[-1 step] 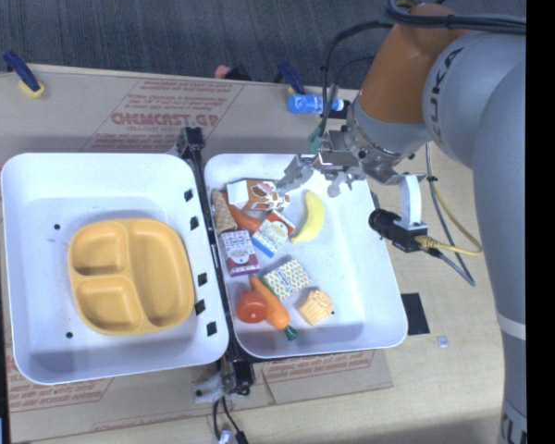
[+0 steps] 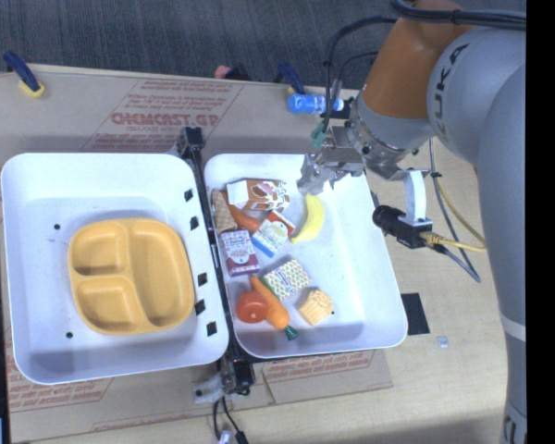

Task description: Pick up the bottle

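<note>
Grey arm's fingers (image 2: 312, 179) hover above banana (image 2: 310, 218) in right bin (image 2: 379, 276); spread unclear.

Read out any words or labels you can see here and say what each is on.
"CHEMCAST GP", red print on the cardboard sheet under the bins.
Smaller red lines around it: too blurred to read.
Small packets in the right bin: printing too small to read.

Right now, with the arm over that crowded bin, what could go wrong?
The gripper hangs right beside the banana, so it may nudge that or grab the wrong thing. The food toys in the right bin lie packed together, some overlapping, so a grab there could drag neighbours along or slip off.
</note>
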Controlling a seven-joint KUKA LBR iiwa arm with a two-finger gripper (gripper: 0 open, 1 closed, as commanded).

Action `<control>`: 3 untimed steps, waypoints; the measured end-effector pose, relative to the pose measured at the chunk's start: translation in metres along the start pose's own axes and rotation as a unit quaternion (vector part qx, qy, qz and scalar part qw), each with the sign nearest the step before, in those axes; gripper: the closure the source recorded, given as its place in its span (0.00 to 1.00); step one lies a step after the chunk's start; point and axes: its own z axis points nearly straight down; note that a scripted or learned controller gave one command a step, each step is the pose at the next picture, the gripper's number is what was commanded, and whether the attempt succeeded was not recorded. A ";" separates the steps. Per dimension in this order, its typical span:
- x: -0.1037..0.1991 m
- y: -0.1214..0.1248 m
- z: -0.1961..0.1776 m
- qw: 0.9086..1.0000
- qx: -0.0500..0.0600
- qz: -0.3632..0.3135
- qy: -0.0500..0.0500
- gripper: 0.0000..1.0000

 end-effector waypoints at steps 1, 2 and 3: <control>-0.068 -0.051 0.023 0.999 -0.001 0.041 0.000 1.00; -0.081 -0.114 -0.030 0.986 -0.002 0.166 0.000 1.00; -0.036 -0.124 -0.011 0.993 -0.001 0.118 0.001 1.00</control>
